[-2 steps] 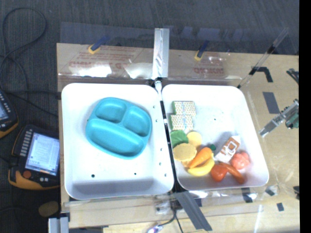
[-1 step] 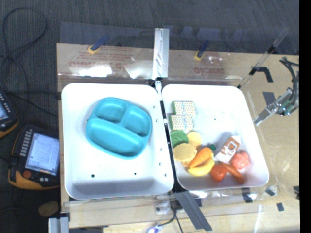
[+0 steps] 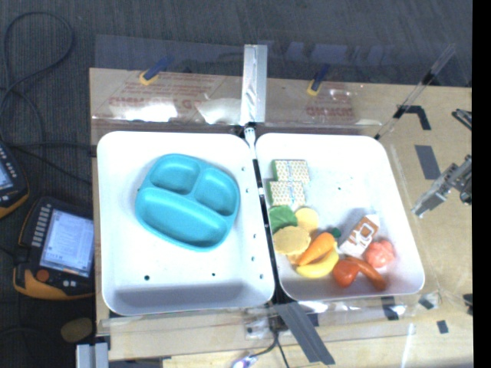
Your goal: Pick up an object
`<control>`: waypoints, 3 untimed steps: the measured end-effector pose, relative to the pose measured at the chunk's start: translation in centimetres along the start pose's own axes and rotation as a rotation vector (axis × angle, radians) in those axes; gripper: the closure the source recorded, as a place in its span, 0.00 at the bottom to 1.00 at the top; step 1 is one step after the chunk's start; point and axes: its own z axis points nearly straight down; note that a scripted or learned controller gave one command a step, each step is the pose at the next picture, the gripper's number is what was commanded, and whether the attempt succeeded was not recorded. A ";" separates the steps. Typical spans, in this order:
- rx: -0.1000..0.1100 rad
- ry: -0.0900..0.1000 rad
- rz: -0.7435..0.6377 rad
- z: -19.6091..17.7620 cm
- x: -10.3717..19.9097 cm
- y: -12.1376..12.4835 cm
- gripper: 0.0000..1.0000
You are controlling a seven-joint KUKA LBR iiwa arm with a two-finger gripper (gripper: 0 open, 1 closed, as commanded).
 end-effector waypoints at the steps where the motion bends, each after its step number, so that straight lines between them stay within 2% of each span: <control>1: -0.002 0.000 -0.356 0.7 0.0 0.1 1.00; 3: 0.000 0.001 0.159 -1.2 0.1 0.1 1.00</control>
